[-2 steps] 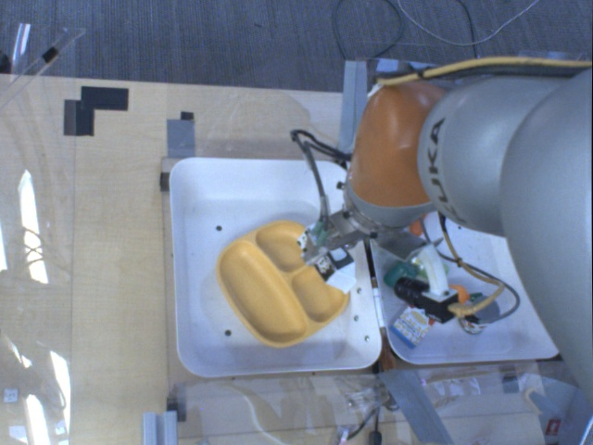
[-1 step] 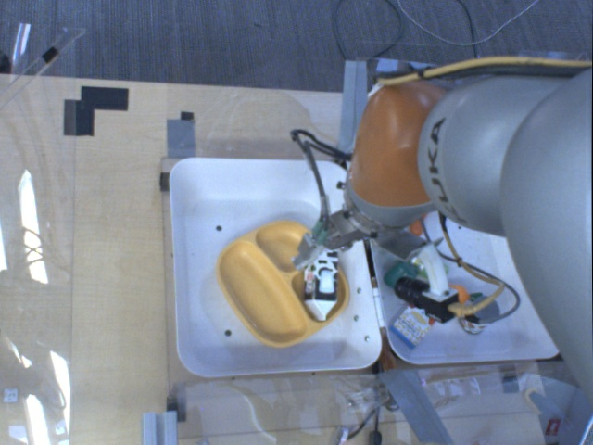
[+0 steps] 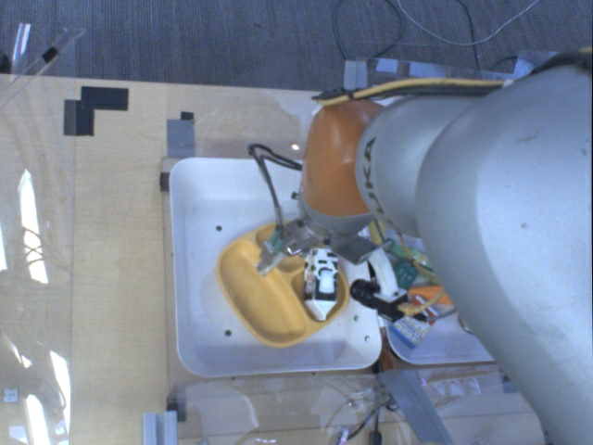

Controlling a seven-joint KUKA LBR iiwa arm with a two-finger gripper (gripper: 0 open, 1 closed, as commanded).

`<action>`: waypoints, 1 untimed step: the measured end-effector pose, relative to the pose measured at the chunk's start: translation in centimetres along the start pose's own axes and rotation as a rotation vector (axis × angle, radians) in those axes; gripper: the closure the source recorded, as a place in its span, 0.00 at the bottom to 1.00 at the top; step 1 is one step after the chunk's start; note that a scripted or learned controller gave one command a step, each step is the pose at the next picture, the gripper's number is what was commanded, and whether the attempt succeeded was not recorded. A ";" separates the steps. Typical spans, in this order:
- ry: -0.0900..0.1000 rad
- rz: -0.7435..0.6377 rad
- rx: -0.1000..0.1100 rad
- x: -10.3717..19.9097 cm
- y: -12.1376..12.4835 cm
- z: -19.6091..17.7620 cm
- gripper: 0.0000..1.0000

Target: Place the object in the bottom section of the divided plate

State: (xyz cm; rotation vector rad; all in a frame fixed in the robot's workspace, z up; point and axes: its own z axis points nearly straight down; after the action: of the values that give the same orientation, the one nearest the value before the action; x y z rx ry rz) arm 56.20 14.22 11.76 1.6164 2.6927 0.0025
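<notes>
A yellow divided plate [image 3: 259,297] lies in the left white bin [image 3: 199,248], with one large section on its left and a smaller one at its right. My gripper [image 3: 321,284], white with black parts, hangs low over the plate's small right section, under the orange wrist band. What it holds, if anything, is hidden by its own body. A small grey-green thing [image 3: 273,245] sits at the plate's far rim, just left of the wrist; I cannot tell whether it lies on the plate or hangs from the arm.
The right bin [image 3: 445,346] is mostly covered by the arm; several small green, orange and mixed-colour items [image 3: 419,290] show in it beside the gripper. The left bin's floor lies bare around the plate. A black cable loops over the far side of the left bin.
</notes>
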 end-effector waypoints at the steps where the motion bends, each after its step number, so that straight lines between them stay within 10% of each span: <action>1: 0.004 -0.003 -0.005 0.2 0.2 -1.2 1.00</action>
State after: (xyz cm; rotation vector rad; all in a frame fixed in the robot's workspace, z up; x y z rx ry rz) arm 56.29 14.51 12.92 1.6127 2.6956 0.0115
